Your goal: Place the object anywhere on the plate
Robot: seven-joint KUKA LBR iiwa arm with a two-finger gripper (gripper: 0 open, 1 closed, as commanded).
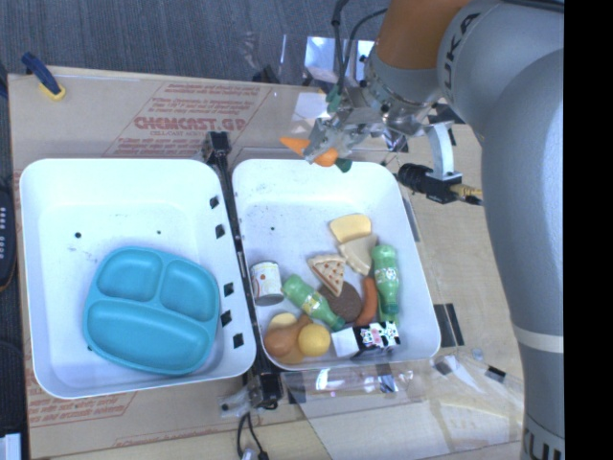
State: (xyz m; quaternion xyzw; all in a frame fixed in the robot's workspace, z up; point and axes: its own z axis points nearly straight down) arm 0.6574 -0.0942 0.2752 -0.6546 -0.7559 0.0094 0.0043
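Observation:
A blue plate (151,310) with three compartments lies in the left bin (57,199), toward its near side. My gripper (328,148) hangs over the far rim of the right bin (287,195), well to the right of the plate and farther back. A small orange toy with a green end, like a carrot (325,157), sits between the fingertips, lifted off the bin floor. The grey wrist with its orange band (421,12) reaches in from the upper right.
Several toy foods crowd the near right of the right bin: a small can (266,281), a pizza slice (330,273), yellow cheese pieces (350,228), two green bottles (385,276), two orange-yellow fruits (314,339) and a black-and-white carton (372,337). A black divider clip (218,145) sits between the bins.

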